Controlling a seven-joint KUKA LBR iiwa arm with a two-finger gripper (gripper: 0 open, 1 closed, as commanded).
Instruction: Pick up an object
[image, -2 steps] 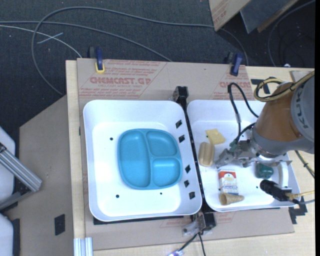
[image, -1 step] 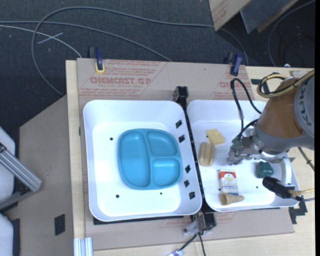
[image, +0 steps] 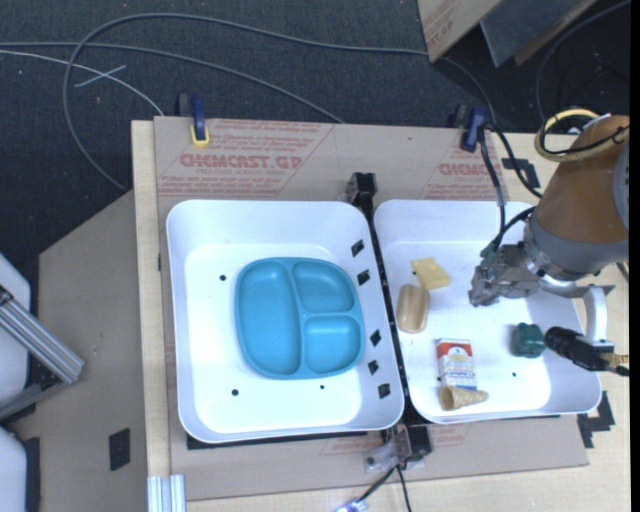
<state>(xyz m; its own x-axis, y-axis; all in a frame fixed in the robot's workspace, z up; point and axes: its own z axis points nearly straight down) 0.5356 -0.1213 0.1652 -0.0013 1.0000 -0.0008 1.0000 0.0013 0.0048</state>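
Camera view gives me dark carpet with loose cables around a board-topped bench (image: 250, 160). The left bin (image: 190, 300) carries a blue divided plate (image: 298, 316). The gripper (image: 487, 283) sits mid right bin (image: 430, 225); a green object (image: 527, 340) lies near that bin's right edge

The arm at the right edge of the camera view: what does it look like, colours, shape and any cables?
The arm is a bulky rounded body, orange-brown on top and grey lower down. A yellow cable loop sits at its top, and black cables run beside it. Its small grey metal gripper looks compact and mechanical; finer detail is too blurred to tell.
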